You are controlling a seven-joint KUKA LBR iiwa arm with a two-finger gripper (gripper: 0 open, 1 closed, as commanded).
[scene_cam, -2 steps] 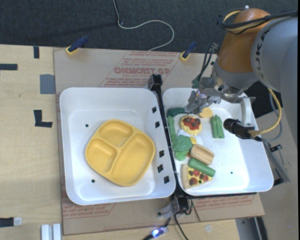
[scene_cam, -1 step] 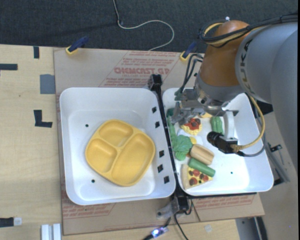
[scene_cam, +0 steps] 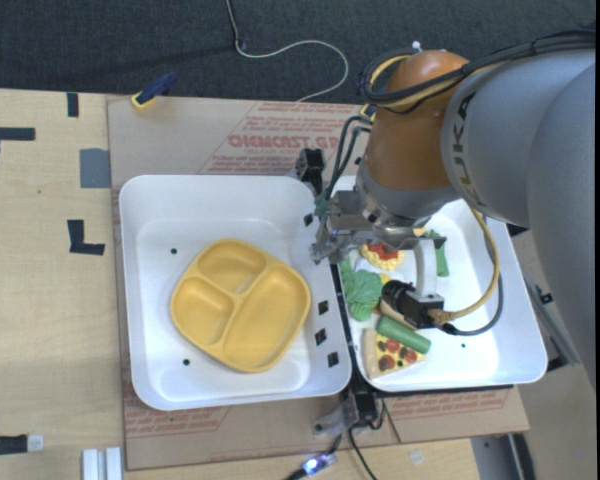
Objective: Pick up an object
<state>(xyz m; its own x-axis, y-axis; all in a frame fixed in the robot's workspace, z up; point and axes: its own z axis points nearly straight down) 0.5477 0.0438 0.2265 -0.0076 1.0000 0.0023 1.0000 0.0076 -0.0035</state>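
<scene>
Down in the right bin (scene_cam: pixel 500 353) sits the pile of toy food, and nothing in it looks lifted yet. A red and yellow piece (scene_cam: pixel 381 256) lies right under the wrist, a leafy green piece (scene_cam: pixel 361 290) just left of centre, a green stick (scene_cam: pixel 404 333) nearer the camera, and a pizza slice (scene_cam: pixel 392 353) at the near edge. A small green bar (scene_cam: pixel 442 257) stands off to the right. The gripper (scene_cam: pixel 385 251) is low over the far end of that pile, close to the red and yellow piece, but the arm's bulk hides its working end, so open or closed, I cannot tell. By my read the pick is not done: the approach looks made, the grasp and lift remain. Over in the left bin (scene_cam: pixel 145 268), the yellow divided plate (scene_cam: pixel 242 305) lies flat, well apart.
</scene>
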